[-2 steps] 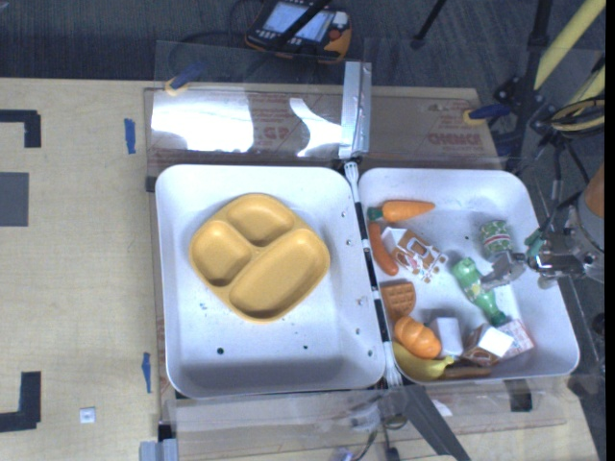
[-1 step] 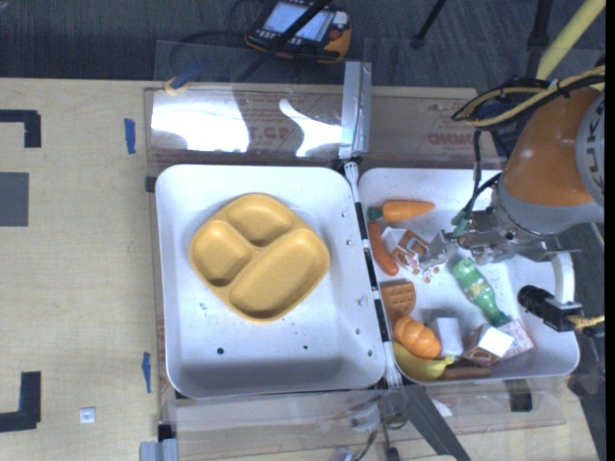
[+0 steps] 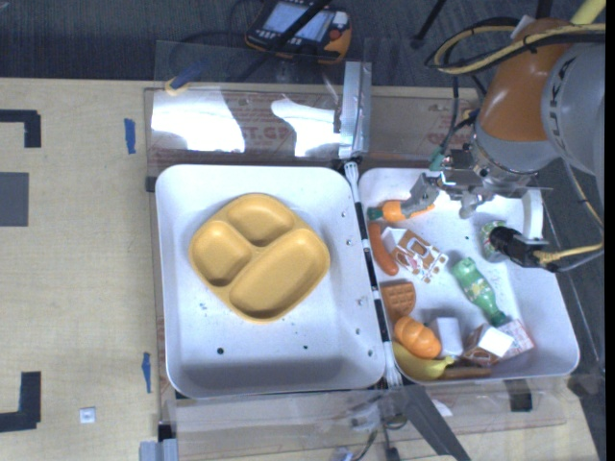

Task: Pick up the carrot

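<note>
Gripper (image 3: 423, 198) low over right bin (image 3: 557, 327), finger state impossible to tell. Carrot (image 3: 393, 211) touching just left of fingertips; green bottle (image 3: 477, 289) beyond, lower right.

Pale wooden bench under bright light.
Dark floor (image 3: 96, 17) lies beyond the bench (image 3: 77, 257); glare (image 3: 197, 123) whitens its far edge.

The gripper (image 3: 444, 192) hangs over the back of the right bin (image 3: 555, 307), just beside the carrot (image 3: 394, 211), which lies against that bin's left wall. In front of the carrot lie a sausage (image 3: 385, 253), a green bottle (image 3: 478, 291), an orange (image 3: 416, 335) and a banana (image 3: 423, 365). Left of that bin, the left bin (image 3: 183, 334) holds a yellow divided plate (image 3: 259, 255).
</note>
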Robot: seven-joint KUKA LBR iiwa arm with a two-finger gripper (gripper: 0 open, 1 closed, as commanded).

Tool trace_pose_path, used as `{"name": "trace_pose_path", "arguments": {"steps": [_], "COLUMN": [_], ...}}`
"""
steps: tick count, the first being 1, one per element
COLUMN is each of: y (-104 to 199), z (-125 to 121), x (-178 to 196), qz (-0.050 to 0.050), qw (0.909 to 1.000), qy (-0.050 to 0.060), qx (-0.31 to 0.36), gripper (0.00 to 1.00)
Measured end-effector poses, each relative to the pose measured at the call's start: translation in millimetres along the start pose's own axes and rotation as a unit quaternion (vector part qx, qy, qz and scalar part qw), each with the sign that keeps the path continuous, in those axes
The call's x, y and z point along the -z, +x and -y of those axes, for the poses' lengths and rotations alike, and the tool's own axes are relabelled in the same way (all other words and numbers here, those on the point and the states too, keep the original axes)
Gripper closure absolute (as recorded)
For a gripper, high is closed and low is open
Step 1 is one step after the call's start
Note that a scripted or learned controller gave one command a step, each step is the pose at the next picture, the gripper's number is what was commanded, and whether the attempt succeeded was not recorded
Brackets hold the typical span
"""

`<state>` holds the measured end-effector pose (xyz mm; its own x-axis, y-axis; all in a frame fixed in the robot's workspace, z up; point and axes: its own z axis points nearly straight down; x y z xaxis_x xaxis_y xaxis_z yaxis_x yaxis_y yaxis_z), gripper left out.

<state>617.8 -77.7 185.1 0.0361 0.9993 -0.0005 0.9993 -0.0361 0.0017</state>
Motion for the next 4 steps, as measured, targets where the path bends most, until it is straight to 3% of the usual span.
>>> {"name": "trace_pose_path", "arguments": {"steps": [1,2,4], "y": [-16.8,-22.7,-22.7], "z": [-25.5,-44.5,-44.6], "x": [-82.1,-101.8,-101.8], "qz": [0.0,-0.001,-0.001], "qw": [0.9998,0.9997,0.9997], "qy": [0.003,0.014,0.014], "qx": [-0.019,0.022,0.022], "gripper": [0.0,0.0,0.0]}}
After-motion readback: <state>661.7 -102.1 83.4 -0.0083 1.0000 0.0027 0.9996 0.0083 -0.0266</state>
